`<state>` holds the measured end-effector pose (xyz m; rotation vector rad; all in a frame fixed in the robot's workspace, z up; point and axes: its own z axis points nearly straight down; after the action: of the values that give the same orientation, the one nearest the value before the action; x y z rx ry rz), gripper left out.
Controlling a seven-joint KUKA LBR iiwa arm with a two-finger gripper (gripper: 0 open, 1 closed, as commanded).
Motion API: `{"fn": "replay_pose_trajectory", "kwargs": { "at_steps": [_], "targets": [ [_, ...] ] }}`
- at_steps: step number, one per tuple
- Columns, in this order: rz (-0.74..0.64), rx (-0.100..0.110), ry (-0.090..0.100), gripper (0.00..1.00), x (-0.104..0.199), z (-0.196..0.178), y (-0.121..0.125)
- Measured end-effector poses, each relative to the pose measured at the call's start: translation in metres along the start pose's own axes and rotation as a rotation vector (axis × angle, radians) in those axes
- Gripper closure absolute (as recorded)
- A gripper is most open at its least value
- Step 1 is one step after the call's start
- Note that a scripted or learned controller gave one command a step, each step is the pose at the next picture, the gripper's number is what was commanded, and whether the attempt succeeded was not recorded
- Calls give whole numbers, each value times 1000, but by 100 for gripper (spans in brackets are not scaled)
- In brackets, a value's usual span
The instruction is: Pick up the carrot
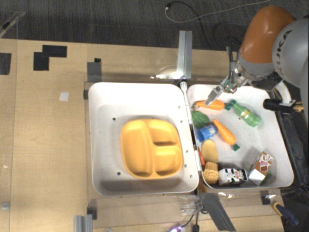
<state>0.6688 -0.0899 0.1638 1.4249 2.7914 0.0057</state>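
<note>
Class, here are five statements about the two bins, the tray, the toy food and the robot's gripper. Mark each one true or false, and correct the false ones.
1. The yellow tray lies in the left bin. True.
2. The gripper is down over the right bin. True.
3. The green bottle lies in the left bin. False: it lies in the right bin.
4. Food lies on the yellow tray. False: it carries nothing.
5. The corn cob lies at the right bin's near edge. True.

Dark carpet floor (96, 4) behind; pale wooden bench (43, 149) below.
</note>
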Motion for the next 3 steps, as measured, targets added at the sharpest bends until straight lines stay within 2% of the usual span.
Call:
{"fn": "replay_pose_trajectory", "kwargs": {
  "at_steps": [1,2,3],
  "targets": [
    [-30,14,16,0,-26,72,-20],
    [-32,-2,-4,100,-29,62,-17],
    [-36,10,15,0,-23,64,-17]
  ]
}}
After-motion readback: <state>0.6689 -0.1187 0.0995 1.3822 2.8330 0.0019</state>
